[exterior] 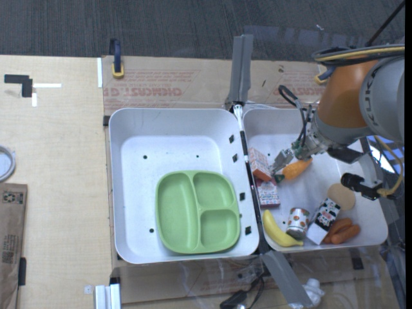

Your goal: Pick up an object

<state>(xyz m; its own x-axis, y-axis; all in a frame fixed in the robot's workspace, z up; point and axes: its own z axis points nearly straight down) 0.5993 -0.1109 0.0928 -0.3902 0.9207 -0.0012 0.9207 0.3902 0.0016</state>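
Gripper (283, 161) touching orange toy (296, 169)

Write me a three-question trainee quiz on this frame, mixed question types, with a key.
1. True or false: the green divided plate lies in the left bin.
2. Which thing lies nearest the gripper?
A. the banana
B. the orange carrot-like toy
C. the small can
3. Fill in: the banana lies along the ____ edge of the right bin, beside the small can.

Key
1. True; the plate has three compartments, with nothing in them.
2. B; the gripper is right at the toy, though a grasp cannot be confirmed.
3. Near (bottom in the view).
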